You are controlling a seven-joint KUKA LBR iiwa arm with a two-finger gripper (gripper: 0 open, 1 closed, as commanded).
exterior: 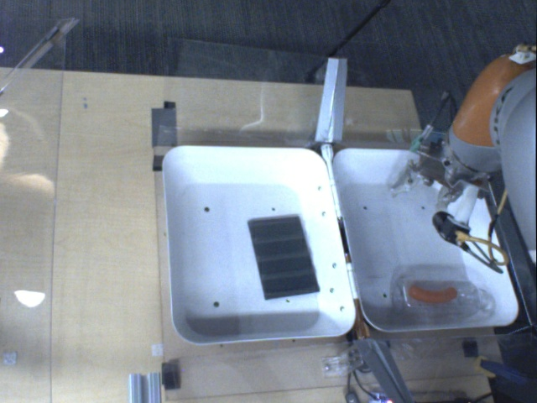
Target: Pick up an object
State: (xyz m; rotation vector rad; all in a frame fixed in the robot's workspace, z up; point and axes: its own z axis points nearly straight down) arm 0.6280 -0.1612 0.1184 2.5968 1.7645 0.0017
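Two shallow white bins sit side by side on the wooden bench: the left bin [180,225] holds a dark ribbed rectangular pad [284,256] lying flat near its middle, slightly askew, while the right bin [365,225] holds a clear plastic container with something orange-red inside [433,294], resting at its near right corner. The grey arm with its orange band [491,95] comes in from the right over the far right part of the right bin, and its gripper [432,173] hangs there, well apart from the clear container, with nothing visibly between its parts; whether it is open or closed I cannot tell from here.
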